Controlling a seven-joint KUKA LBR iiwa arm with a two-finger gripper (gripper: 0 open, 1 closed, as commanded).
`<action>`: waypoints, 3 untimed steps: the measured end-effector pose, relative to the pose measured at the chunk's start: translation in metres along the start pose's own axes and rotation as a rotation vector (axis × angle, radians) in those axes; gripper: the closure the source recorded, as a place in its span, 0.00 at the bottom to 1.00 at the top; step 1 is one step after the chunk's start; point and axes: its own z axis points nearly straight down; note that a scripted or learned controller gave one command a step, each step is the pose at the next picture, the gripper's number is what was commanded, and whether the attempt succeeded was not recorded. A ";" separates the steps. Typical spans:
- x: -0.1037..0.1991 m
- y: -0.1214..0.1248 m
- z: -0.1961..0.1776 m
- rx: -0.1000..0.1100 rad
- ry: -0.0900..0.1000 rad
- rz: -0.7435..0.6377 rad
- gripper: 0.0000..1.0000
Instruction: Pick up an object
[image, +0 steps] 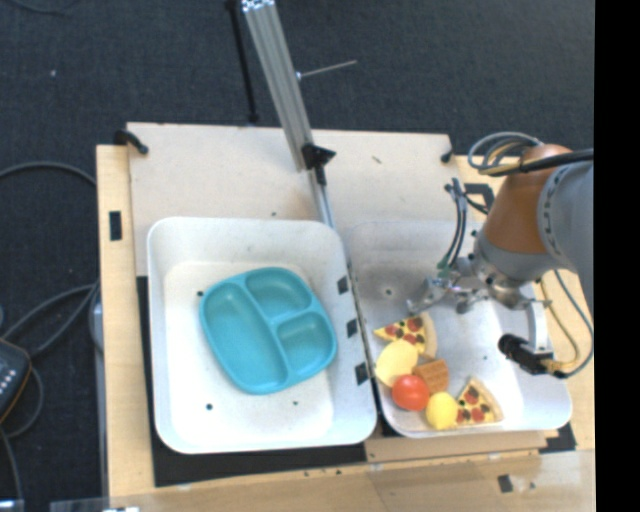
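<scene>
I'm hovering the gripper (432, 296), finger state unclear to me, above the pizza slice (409, 331); next I descend.

Pale wooden bench top (230, 170) sits on dark carpeted floor (100, 70). Left shallow white bin (180, 240) holds a turquoise three-compartment plastic tray (267, 328), lying flat and turned at a slant, near the bin's middle. Right shallow white bin (540, 400) lies just beside it, the rims touching along the centre. Slanted grey metal camera pole (283, 85) rises from the bench's rear, behind the seam between the bins. Black cables (40, 310) loop across the floor at left.
</scene>
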 end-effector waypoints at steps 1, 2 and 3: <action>-0.002 0.002 -0.015 -0.008 -0.001 0.003 1.00; -0.001 0.003 -0.059 -0.009 -0.001 -0.003 1.00; 0.007 0.002 -0.116 -0.010 -0.001 -0.004 1.00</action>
